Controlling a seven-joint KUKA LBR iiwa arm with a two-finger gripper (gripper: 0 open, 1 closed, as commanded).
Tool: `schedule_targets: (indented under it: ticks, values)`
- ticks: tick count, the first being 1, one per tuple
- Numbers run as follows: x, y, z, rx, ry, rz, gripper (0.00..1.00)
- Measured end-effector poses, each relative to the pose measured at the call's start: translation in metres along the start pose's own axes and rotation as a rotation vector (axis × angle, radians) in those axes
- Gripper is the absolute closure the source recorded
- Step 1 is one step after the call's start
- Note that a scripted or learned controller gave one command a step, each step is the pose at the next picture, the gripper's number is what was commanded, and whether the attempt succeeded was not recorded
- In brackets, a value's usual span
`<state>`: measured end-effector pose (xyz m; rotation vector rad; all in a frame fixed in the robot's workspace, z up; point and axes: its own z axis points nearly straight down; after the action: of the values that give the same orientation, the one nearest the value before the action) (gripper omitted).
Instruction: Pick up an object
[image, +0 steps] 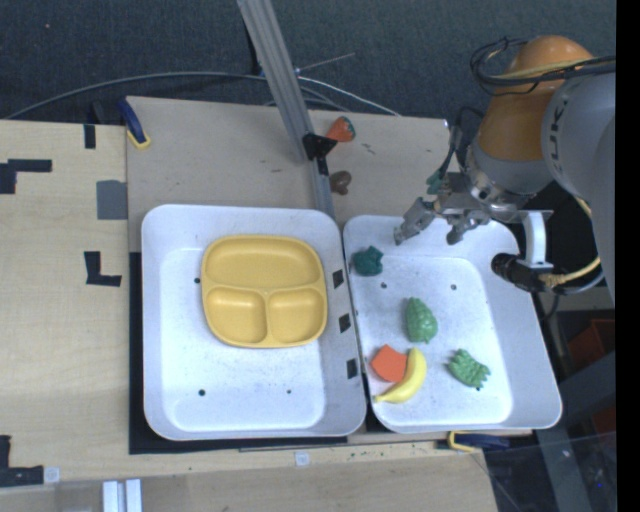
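Observation:
My gripper (432, 228) hangs over the back edge of the right bin (520, 400), its two fingers spread open with nothing between them. Left of it, in the bin's back left corner, lies a dark green toy (368, 261). Nearer the middle sits a green lumpy vegetable (421, 320). Toward the front lie an orange piece (389, 362), a yellow banana (407, 378) touching it, and a small green leafy toy (467, 369) to the right.
The left bin (170, 390) holds a yellow divided plate (264, 289). A grey metal post (285, 80) slants down to the bins' back edge. An orange-red item (342, 128) and a brown one (341, 182) lie on the bench behind the bins.

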<state>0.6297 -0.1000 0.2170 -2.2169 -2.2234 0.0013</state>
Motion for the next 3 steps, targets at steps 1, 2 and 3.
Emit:
schedule_targets:
  ticks: [1,2,3]
  values:
    - [0.0,0.0,0.0,0.0,0.0,0.0,0.0]
    - [0.005,0.008,0.052,0.005,-0.001,0.0,0.0]
    - [0.003,0.007,0.096,0.005,-0.002,0.001,0.0]
